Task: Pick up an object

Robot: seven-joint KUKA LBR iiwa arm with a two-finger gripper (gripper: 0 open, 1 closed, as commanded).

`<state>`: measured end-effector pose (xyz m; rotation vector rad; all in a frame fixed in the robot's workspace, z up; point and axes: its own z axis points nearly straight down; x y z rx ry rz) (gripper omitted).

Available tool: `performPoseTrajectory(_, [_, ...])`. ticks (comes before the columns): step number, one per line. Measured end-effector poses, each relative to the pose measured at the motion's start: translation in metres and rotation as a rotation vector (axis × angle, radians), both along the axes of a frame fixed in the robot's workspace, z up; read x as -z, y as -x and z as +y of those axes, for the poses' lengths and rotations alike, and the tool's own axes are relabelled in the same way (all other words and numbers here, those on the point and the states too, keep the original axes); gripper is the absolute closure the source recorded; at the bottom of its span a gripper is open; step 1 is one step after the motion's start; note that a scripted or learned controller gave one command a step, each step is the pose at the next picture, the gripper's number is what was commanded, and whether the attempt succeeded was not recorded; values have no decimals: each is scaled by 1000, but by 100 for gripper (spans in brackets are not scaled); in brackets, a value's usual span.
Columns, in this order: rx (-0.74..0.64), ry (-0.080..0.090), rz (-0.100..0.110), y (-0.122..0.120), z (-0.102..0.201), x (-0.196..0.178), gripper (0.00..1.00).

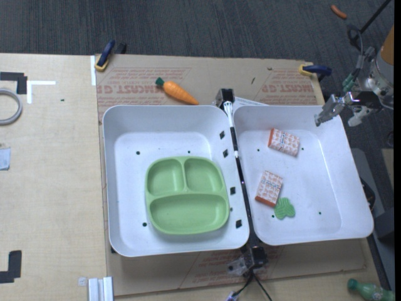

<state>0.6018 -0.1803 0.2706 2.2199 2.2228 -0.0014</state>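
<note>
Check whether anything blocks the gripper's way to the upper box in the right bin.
Nothing visible does. The gripper sits at the right bin's upper right corner, and only bare bin floor lies between it and the upper box. The lower box and green piece lie farther down.

Right bin — two orange-white packets (pixel 284 142) (pixel 270 188) lying flat, well apart; green piece (pixel 285 209) beside nearer packet.

The arm enters at the upper right edge; its pincer (pixel 330 110) hangs above the right bin's (pixel 351 168) far right corner.
</note>
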Motion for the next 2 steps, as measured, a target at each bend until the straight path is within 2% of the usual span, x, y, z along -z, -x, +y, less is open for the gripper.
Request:
performPoseTrajectory(1, [-48,0,0,4,70,104,0])
performPoseTrajectory(2, [-127,3,-10,-59,64,174,0])
